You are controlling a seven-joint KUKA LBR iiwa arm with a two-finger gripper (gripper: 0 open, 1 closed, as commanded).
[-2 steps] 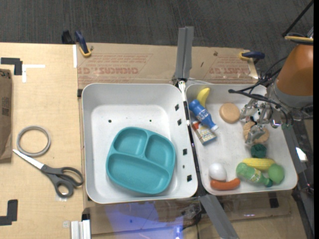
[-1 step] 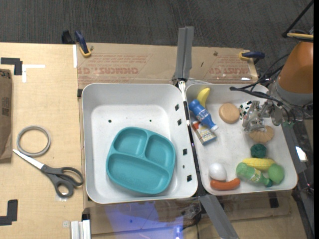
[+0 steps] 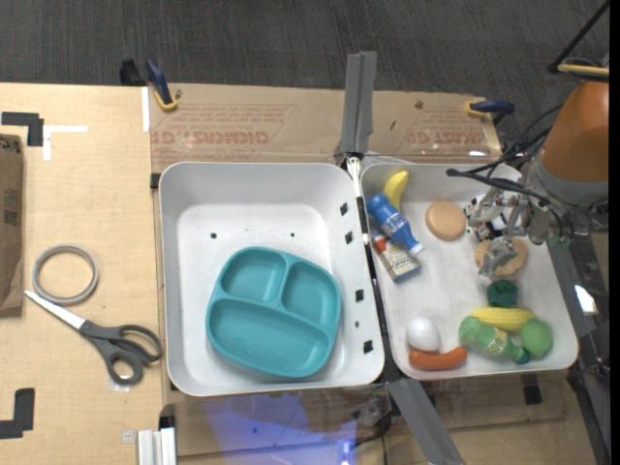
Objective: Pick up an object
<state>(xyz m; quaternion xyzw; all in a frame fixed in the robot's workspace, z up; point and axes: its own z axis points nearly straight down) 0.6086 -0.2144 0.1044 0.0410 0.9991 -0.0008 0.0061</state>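
Cookie (image 3: 504, 257) lay in the right bin (image 3: 441, 298), directly under my gripper (image 3: 498, 250). It looked light, stiff and flat, perhaps toy plastic, so best pinched across its rim. Whether my fingers were spread or had hold of it, I could not tell.

A ring-shaped roll of clear tape (image 3: 66, 272) is lying on the tan wooden bench (image 3: 87, 201), just above grey-handled steel scissors (image 3: 102, 337); a brown paper bag (image 3: 10, 223) is sitting at the left edge.
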